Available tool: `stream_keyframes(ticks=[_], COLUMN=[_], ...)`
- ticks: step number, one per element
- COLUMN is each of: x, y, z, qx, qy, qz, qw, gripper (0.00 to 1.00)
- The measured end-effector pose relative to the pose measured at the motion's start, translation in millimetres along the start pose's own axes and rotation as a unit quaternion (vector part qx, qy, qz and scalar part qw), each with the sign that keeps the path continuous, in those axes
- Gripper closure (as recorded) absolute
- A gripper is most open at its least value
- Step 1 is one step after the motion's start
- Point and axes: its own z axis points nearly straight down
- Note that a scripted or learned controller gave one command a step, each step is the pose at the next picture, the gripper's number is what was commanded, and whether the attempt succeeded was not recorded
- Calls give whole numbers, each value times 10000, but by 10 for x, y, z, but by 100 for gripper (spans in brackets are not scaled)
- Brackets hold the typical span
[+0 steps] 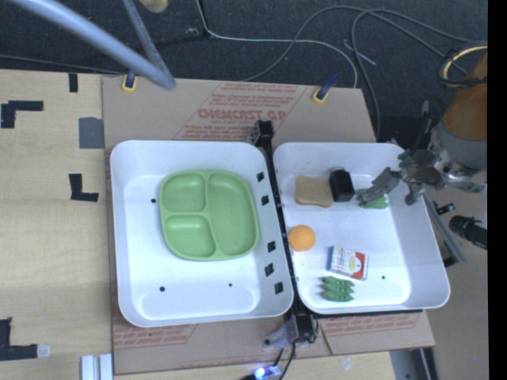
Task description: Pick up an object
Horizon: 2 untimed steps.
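Observation:
The right bin (420, 279) holds several items: a tan bread slice (314, 191), a small black block (341, 184), an orange ball (302, 237), a white and red packet (348, 262) and a green pea pod (337, 289). A small green item (375, 203) lies near the bin's far right side. My gripper (394, 190) hangs over that far right part, open. Its left finger (379, 185) sits just above the green item, its other finger near the bin's right rim. Nothing shows between the fingers.
The left bin (127, 236) carries a green divided plate (210, 214). A black divider strip (273, 212) runs between the bins. Cables (333, 30) lie on the dark floor behind the bench, and a grey pole (79, 26) crosses the top left.

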Motion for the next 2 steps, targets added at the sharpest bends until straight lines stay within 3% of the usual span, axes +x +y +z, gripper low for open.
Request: stream_keyframes(ticks=[1, 2], x=[6, -87], y=[27, 5], z=[-78, 420], qx=[-66, -44], qy=[-14, -16], qz=[-20, -12], qw=[10000, 10000], gripper=[0, 0])
